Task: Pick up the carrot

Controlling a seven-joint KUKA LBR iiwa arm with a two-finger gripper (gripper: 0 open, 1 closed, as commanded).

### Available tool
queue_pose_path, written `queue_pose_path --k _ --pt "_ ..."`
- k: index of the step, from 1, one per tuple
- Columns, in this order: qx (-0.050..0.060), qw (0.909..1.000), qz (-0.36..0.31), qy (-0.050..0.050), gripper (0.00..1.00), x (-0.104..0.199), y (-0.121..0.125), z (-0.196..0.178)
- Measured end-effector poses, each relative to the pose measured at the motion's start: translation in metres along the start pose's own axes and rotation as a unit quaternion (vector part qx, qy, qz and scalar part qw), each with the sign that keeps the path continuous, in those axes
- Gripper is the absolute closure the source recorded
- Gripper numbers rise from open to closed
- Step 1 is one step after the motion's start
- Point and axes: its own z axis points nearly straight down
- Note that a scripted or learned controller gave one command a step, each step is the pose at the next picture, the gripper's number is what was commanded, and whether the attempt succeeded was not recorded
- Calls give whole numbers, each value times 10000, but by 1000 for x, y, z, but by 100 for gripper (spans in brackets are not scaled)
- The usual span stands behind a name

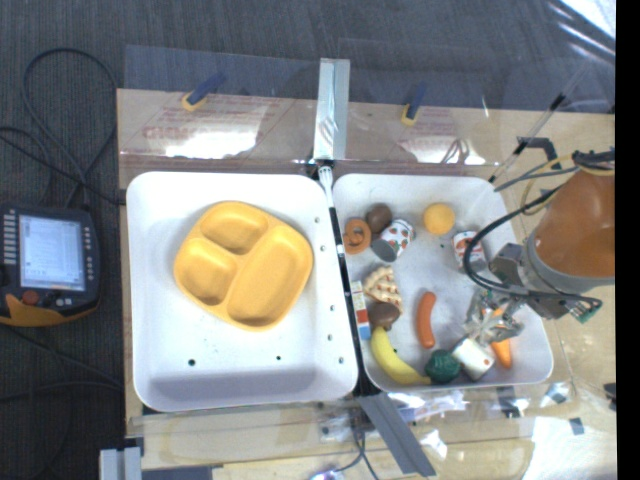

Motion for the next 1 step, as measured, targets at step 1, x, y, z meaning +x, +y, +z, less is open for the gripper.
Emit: queue_pose_path --k 1 --pt "-16 10000 -8 -11 0 -2 2 1"
